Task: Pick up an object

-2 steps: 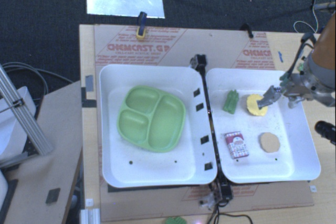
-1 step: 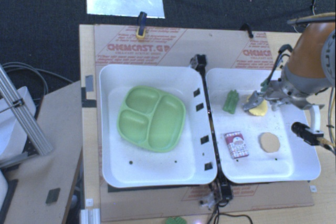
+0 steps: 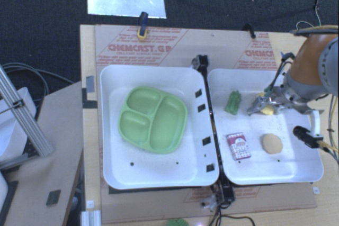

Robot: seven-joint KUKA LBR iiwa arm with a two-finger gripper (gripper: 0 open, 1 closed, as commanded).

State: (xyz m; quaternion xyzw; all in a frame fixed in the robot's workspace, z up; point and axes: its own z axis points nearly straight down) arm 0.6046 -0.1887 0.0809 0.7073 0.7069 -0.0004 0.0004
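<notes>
1. Camera view, layout: two shallow white bins sit side by side. The left white plastic bin (image 3: 114, 166) holds a pale green divided plastic plate (image 3: 153, 120). The right white plastic bin (image 3: 307, 169) holds four loose things.
2. Camera view, candidates: a small green block-shaped toy (image 3: 232, 102) lies near the bin's left wall, a red and white printed card box (image 3: 239, 146) lies flat towards the front, a round tan biscuit-like disc (image 3: 272, 143) lies just right of it, and a small yellow piece (image 3: 268, 109) lies under the tool.
3. Camera view, tool: the grey arm's two-finger metal gripper (image 3: 259, 107) hangs low over the yellow piece, and I cannot tell whether its jaws are spread or pressed together.
4. Judgement: the yellow piece looks to be the target. A good grasp needs the tool centred over it, a straight descent to the bin floor, and a firm closure before lifting slowly.
5. Risk: the piece is small, so an off-centre closure could flick it aside.
</notes>
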